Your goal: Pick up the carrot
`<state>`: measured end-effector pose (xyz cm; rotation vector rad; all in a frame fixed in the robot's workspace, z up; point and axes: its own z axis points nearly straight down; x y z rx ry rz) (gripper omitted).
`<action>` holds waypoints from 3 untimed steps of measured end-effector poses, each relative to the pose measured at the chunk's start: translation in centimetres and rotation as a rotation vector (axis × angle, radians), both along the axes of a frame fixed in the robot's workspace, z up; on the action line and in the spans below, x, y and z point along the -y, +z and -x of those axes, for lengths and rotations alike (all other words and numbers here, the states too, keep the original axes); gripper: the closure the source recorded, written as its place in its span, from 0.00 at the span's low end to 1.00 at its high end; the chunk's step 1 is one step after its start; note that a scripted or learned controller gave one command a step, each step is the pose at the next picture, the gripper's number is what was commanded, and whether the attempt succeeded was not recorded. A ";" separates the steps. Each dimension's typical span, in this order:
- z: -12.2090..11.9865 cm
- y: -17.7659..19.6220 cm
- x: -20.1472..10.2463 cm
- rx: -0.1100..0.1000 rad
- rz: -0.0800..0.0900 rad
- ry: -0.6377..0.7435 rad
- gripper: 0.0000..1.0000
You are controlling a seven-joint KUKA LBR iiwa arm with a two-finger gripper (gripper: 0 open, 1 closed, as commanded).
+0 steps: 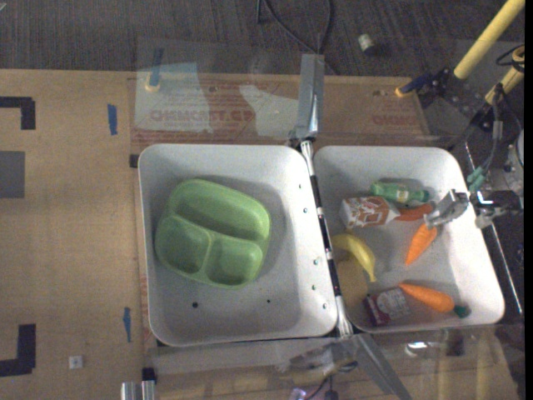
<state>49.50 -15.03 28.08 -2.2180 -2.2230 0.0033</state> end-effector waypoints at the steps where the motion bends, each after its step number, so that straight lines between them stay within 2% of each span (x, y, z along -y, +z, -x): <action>1: 1.2 1.3 0.0 0.002 0.000 -0.110 0.00; 2: 1.6 -15.1 -1.2 -0.002 -0.002 -0.133 0.00; 3: -3.9 -19.4 1.3 0.008 -0.001 -0.068 0.00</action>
